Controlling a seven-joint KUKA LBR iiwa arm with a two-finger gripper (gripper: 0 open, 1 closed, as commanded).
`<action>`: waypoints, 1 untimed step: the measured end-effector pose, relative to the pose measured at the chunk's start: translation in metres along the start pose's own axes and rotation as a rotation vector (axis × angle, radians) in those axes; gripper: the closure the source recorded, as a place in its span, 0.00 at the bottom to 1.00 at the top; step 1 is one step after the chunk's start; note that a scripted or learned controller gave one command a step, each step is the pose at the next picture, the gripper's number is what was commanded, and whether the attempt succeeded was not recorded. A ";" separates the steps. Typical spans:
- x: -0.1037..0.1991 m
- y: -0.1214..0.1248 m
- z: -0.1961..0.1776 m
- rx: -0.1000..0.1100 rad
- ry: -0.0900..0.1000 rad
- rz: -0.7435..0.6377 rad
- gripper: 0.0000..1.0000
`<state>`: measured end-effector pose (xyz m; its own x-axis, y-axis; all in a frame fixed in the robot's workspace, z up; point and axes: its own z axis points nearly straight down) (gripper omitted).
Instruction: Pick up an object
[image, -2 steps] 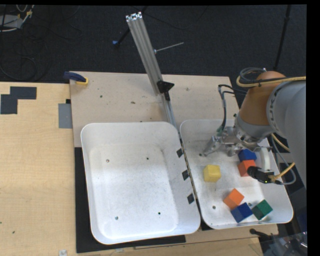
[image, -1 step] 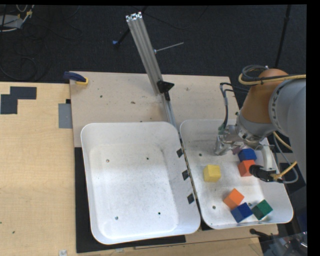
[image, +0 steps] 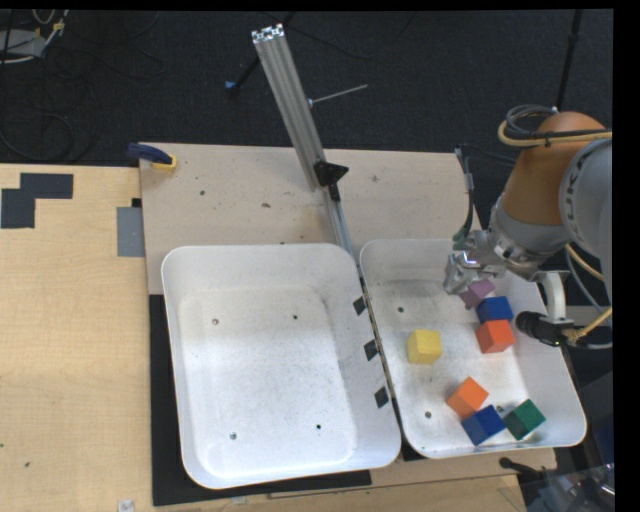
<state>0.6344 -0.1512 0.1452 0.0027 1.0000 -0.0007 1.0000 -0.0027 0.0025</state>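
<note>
1. Camera view has the arm (image: 545, 190) coming in from the right and reaching down into the right bin (image: 400, 265), with the pincer (image: 468, 272) low over the bin's back half.

2. Right under the pincer tip we see a purple block (image: 476, 291). It looks like the pick target, but honestly we can't tell whether it's touching the pincer or just sitting beneath it.

3. Pincer state: can't tell from this angle. The tip is a small shiny blur against the white, so we're not calling it.

4. Progress, as we read it: the approach is pretty much done and the grab itself is what's left. Nothing looks lifted, and the purple block appears to rest on the bin floor. So close, lift and clear the bin wall are all still to come.

5. Other stuff in the right bin: a blue cube (image: 494, 309) and a red cube (image: 494, 336) just beside the purple one, a yellow cube (image: 424, 346) nearer the middle, and an orange cube (image: 466, 396), a second blue one (image: 484, 423) and a green cube (image: 524, 417) bunched at the front.

6. Left bin (image: 180, 300) just has dark specks on its floor.

7. Writing or brands: we can't read any.
</note>
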 end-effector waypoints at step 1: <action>-0.001 0.007 -0.062 -0.003 0.000 -0.003 1.00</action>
<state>0.6415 -0.1524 0.2074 -0.0006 1.0000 -0.0012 1.0000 0.0006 0.0051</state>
